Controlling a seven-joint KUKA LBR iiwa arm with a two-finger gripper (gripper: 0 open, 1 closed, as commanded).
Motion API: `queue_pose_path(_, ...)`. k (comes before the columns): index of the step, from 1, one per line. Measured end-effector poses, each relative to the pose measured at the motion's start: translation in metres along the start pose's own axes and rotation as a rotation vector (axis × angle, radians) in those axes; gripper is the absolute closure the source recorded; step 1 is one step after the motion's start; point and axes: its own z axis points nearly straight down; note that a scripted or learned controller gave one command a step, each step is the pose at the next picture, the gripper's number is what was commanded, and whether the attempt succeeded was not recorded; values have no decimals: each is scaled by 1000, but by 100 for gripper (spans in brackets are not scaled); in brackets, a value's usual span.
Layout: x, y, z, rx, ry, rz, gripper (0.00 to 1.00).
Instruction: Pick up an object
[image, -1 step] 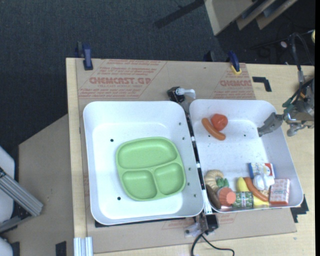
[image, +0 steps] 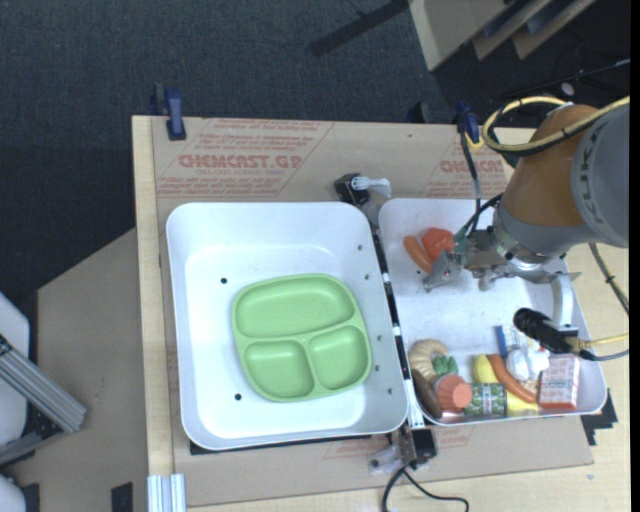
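Observation:
My gripper (image: 458, 282) hangs over the upper part of the right bin (image: 455, 322), its two fingers spread apart and nothing between them. Just up and left of it, a red and orange toy food piece (image: 428, 244) lies near the bin's far left corner, close to the left fingertip (image: 430, 283) but apart from it. A pile of toy foods sits along the bin's near edge: a tan bagel (image: 428, 355), a red piece (image: 456, 393), a green can (image: 488, 401), a yellow banana (image: 489, 371), an orange carrot (image: 517, 381) and a pink and white box (image: 560, 384).
The left bin (image: 200, 300) holds a green divided plate (image: 300, 335). The rim between the two bins (image: 385, 290) runs just left of the gripper. A black cable part (image: 537, 327) of the arm hangs over the right bin's right side. Bare bin floor lies below the gripper.

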Motion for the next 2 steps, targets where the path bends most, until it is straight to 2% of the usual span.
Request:
queue_pose_path(1, 6, 62, 40, -15, -6, 5, 0)
queue_pose_path(2, 5, 60, 27, -9, -5, 7, 100)
